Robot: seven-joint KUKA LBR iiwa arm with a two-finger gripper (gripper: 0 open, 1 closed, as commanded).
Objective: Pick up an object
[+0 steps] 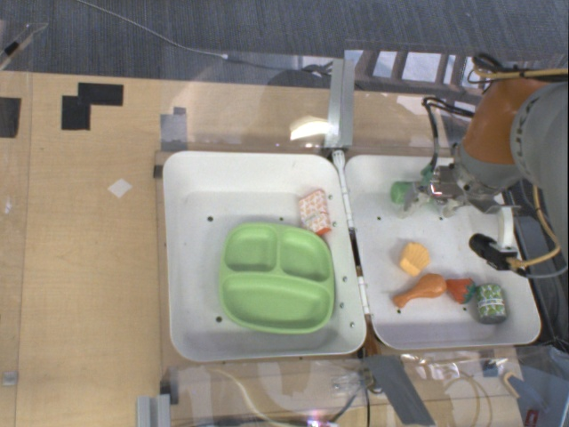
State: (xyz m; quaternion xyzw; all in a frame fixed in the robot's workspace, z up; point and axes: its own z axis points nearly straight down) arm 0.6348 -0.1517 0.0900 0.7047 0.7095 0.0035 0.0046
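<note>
Green object [402, 190] near the right bin's [524, 332] back edge is lying just beside the gripper [436, 190], unlifted; grip state unclear.

Worktop [89, 265] is light wood-grain, carrying two shallow white bins side by side with their inner edges touching. The left bin [191, 238] and right bin [382, 229] sit toward the worktop's right portion. Black rectangular markings [89, 103] lie flat on the surface at its far left, well apart from the bins.
</note>
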